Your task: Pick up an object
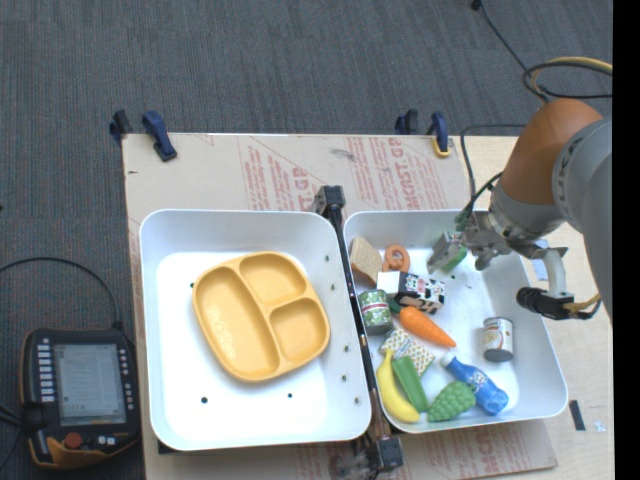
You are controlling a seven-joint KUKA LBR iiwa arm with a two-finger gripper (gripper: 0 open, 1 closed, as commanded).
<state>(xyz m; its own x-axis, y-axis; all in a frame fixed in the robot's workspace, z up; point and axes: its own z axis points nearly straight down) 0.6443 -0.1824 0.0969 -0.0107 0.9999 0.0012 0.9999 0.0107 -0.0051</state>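
Note:
My gripper (pixel 452 254) hangs over the back middle of the right bin (pixel 535 368), reaching in from the right. A small green object (pixel 453 259) shows between its fingers, lifted a little off the bin floor. Just below and left of it lie a black-and-white cow-patterned box (pixel 421 290), an orange round piece (pixel 397 258) and a tan wedge (pixel 365 260). Further forward are a green can (pixel 375 310), a carrot (pixel 427 326), a grey can (pixel 497 338), a blue bottle (pixel 478 385), a banana (pixel 394 392) and a bumpy green piece (pixel 450 401).
The left bin (pixel 165 268) holds a yellow divided plate (pixel 262 315). A black divider (pixel 347 288) runs between the bins. Blue and yellow clamps (pixel 158 133) grip the board's back edge. A teach pendant (pixel 75 383) lies on the floor at the left.

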